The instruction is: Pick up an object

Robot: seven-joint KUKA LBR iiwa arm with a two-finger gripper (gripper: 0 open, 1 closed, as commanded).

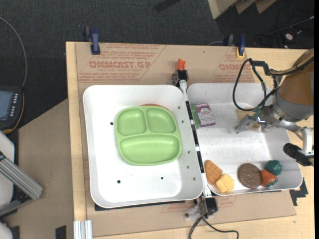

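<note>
Grey metal jaws [245,125], state unclear, hover in the right white bin [227,153], nothing lifted; the round brown cookie [248,175] waits.

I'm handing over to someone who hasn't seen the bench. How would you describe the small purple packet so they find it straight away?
Start at the right-hand shallow white bin. Go to its far left corner, beside the divider between the bins: the small flat purple and pink packet lies there alone. The flat brown round cookie, the waffle-patterned orange piece and the other toy foods all cluster along the near edge, and none is purple or rectangular.
</note>
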